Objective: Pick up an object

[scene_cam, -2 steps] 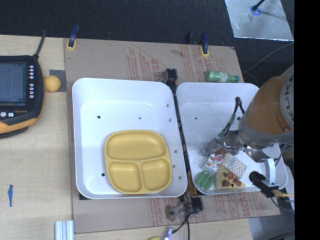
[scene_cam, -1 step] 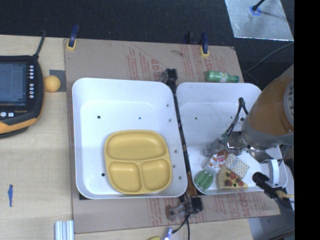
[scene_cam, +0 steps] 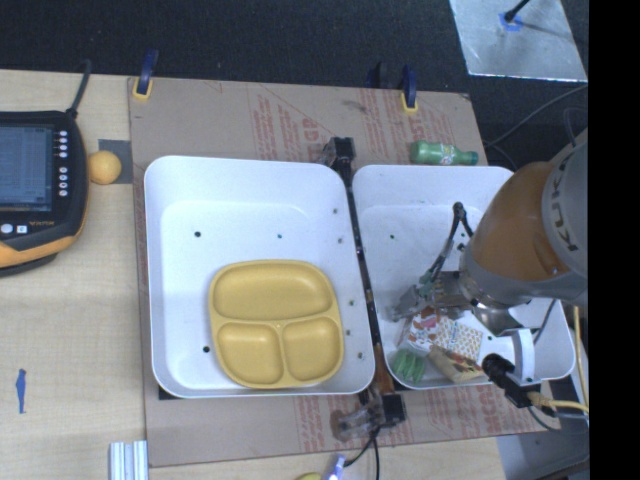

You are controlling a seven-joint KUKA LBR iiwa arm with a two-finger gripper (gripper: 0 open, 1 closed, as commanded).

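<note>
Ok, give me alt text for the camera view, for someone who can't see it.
The grey and orange arm reaches over the right bin, above a small pile of packets at its near edge. The left bin holds a yellow divided tray.

Open floor across the left bin (scene_cam: 180, 268) above the yellow tray (scene_cam: 277, 322) — right bin's (scene_cam: 400, 198) near corner cluttered, seemingly packets (scene_cam: 445, 343).
</note>
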